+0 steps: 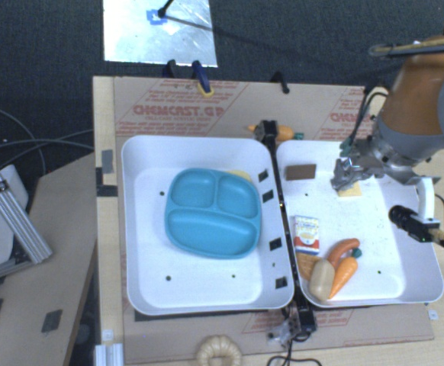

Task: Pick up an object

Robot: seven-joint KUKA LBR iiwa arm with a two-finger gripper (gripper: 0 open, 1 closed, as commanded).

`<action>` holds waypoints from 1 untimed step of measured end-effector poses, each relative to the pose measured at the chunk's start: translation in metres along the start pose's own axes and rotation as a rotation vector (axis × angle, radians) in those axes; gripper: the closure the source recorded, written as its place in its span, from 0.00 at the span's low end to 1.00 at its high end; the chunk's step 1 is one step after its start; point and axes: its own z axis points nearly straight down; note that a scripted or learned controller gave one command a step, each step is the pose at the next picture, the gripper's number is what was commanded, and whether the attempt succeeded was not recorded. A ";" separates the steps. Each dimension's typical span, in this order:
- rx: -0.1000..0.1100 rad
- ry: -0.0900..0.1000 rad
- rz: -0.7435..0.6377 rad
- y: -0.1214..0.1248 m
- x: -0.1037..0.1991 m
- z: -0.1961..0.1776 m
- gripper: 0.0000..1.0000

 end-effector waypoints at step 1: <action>0.001 0.000 0.001 -0.025 0.038 -0.008 1.00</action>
